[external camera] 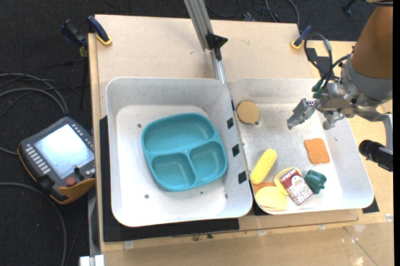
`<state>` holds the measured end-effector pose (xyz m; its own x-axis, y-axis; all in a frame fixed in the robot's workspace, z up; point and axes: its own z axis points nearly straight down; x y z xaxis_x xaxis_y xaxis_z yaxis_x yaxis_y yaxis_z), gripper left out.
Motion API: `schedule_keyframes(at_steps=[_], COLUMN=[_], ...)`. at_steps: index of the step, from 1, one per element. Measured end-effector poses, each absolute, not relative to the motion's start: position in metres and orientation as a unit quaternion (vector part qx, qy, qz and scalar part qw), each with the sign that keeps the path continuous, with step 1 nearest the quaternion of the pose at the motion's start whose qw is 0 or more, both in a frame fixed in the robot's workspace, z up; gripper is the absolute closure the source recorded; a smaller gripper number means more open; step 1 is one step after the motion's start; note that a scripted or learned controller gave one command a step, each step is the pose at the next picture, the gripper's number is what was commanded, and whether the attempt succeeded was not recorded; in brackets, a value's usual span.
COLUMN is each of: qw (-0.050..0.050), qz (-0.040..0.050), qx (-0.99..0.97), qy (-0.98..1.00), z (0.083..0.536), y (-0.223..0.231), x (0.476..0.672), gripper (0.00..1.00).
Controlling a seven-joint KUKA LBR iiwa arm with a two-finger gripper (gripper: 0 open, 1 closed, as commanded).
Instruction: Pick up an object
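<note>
You will find the gripper [314, 116] hovering with fingers apart and nothing between them, no pick made, the orange cracker [317, 150] at its 6 o'clock in the right bin [365, 187].

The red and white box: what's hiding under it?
The red and white box lies on a yellow round thing, beside the corn. Whatever else is beneath it is covered.
</note>
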<state>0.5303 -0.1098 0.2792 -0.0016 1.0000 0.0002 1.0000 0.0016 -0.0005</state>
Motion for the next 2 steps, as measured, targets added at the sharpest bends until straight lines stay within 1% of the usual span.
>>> schedule_keyframes(at_steps=[1,2], qw=[0.0,0.002], qz=[0.0001,0.0017], qx=[-0.707,-0.707], qy=[-0.707,-0.707], z=[0.279,0.23], y=[-0.11,-0.114], x=[0.53,0.538], gripper=[0.0,0.0])
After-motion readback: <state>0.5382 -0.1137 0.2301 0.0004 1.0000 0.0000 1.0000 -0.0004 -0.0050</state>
